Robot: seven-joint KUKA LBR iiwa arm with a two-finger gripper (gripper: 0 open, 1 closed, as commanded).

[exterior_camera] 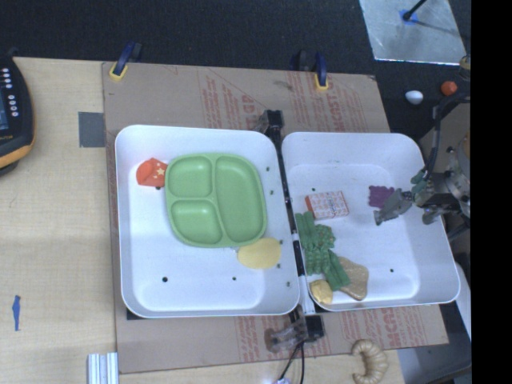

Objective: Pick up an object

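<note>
My gripper (392, 210) reaches in over the right side of the right bin (400, 282). It hangs just beside and below a small purple object (381, 192), touching or nearly touching it. Further left in that bin lie a pink-and-white card (327, 205), a green leafy toy (319, 246), a tan slice (354, 279) and a small yellow piece (321, 292). I see nothing clearly held in the gripper.
The left bin (144, 286) holds a green divided plate (216, 199), a red object (150, 172) at its left and a yellow piece (260, 254) below it. A tan curled item (370, 360) lies on the cardboard in front of the bins.
</note>
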